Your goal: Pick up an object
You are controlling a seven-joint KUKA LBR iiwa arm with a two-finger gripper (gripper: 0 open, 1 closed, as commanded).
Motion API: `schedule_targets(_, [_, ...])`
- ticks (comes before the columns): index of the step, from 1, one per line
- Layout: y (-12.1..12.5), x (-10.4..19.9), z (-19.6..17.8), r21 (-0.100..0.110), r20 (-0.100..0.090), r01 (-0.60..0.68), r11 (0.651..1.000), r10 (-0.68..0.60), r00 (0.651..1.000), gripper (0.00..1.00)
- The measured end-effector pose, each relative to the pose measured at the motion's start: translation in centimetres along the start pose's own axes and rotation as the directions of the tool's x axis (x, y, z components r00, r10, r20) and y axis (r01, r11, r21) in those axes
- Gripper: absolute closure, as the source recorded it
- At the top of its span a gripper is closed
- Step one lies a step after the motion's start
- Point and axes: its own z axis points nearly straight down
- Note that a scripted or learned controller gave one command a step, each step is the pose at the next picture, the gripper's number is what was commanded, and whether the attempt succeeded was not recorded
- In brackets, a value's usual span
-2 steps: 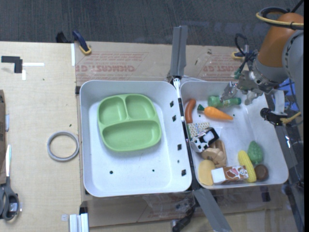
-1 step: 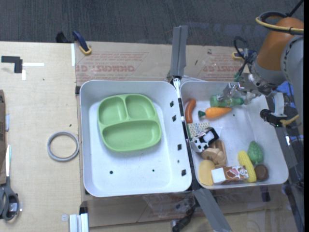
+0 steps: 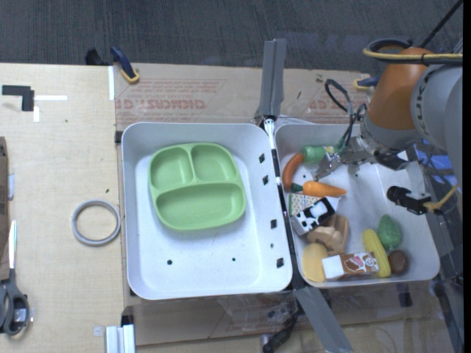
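Nearest the camera, along the right bin's (image 3: 423,267) front wall at about 5 o'clock in the picture, lies a row of toy foods: a pale yellow rounded piece (image 3: 314,262), a small red-and-white packet (image 3: 353,265), a yellow corn cob (image 3: 375,251) and a brown ball (image 3: 398,261). Just behind them sit a tan wooden figure (image 3: 332,233) and a green leafy piece (image 3: 390,230), the latter toward the bin's right wall. A black-and-white toy cow (image 3: 317,212) rests a little farther back, touching the tan figure's upper side.

Beyond the cow lies an orange carrot (image 3: 324,189), pointing toward 3 o'clock. A second orange-red piece (image 3: 291,169), curved like a pepper or sausage, lies at the bin's left wall, and a small green piece (image 3: 315,154) sits at the bin's far left corner.

The tool (image 3: 327,166) hangs over this far part of the right bin, directly above the carrot and close to the green piece. Its thin metal fingers are parted and nothing is caught between them. The arm (image 3: 419,101), grey with an orange band, reaches in from 2 o'clock.

In the left bin (image 3: 147,271), toward 9 o'clock from the toys, a green divided plate (image 3: 197,186) lies flat in the far half. Left of both bins, on the table (image 3: 51,160), rests a grey tape ring (image 3: 96,221), with scissors (image 3: 13,300) nearer at the left edge. A blue-and-yellow clamp (image 3: 125,65) lies at the table's far edge, at about 11 o'clock.
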Motion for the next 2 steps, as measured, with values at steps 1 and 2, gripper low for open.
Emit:
schedule_targets(1, [-11.7,4.7,-1.0,0.002,-0.001,-0.069,0.998,0.069,0.998,0.00])
schedule_targets(2, [-9.8,-0.9,-6.3,0.002,-0.001,-0.012,1.000,0.012,1.000,0.00])
